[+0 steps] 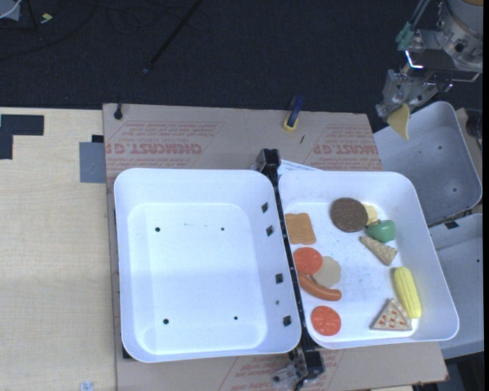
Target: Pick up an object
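My way down into the right bin point(428, 243) is crowded: toy food covers its floor, with thin gaps between pieces. The left bin point(130, 218) offers bare floor. The black divider point(281, 251) stands between them.

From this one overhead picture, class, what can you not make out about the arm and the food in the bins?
1. Hand, camera view: the fingers are too small to tell how they stand; a yellow piece hangs at its tip.
2. Arm: cut off by the top edge.
3. Yellow item: partly hidden behind the brown disc.
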`<control>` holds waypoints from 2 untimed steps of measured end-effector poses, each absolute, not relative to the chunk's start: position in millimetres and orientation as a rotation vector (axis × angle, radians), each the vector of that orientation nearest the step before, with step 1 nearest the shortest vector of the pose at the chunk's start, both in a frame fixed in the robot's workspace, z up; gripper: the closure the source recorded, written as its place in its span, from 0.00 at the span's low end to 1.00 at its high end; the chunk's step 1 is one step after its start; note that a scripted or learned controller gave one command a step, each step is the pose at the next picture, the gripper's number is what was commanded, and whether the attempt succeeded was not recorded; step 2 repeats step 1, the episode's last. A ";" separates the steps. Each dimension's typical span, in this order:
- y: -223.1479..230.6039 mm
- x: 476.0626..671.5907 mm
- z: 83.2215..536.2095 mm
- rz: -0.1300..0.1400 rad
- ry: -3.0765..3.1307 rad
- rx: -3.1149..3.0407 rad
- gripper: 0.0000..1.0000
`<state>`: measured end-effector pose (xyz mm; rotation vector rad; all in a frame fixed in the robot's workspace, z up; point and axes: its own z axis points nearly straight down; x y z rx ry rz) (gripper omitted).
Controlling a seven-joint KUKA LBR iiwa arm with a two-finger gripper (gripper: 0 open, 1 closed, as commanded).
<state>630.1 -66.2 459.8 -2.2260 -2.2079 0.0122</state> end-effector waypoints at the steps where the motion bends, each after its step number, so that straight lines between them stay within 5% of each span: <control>1: -39.8 612.8 542.8 -0.007 -2.226 -2.222 1.00; 2: -39.8 612.8 542.8 -0.007 -2.226 -2.222 1.00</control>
